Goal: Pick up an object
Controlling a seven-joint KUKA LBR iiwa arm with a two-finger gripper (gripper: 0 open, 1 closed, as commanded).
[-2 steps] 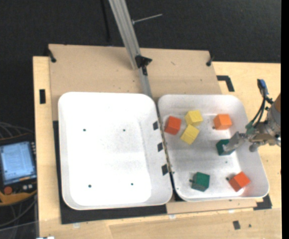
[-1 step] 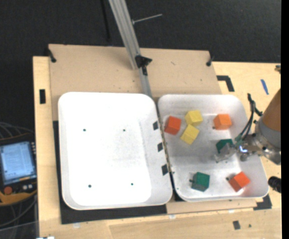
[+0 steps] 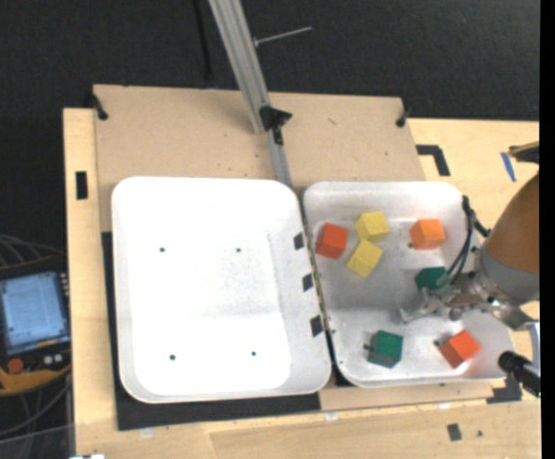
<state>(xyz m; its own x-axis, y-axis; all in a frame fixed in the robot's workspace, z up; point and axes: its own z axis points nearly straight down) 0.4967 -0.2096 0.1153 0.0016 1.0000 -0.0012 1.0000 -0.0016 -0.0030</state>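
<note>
Closest to the front edge of the right bin [image 3: 349, 199] sit a green block [image 3: 386, 348] and an orange-red one [image 3: 460, 348], small, rigid, surely light, best pinched across flat sides. Further back lie two yellow cubes [image 3: 368, 242], another orange pair and a second green. Gripper [image 3: 440, 299] hovers between them; whether open or closed I cannot tell

Arm [image 3: 512, 242] over right bin [image 3: 392, 197]; seven blocks there; green block [image 3: 432, 278] near wrist.
</note>
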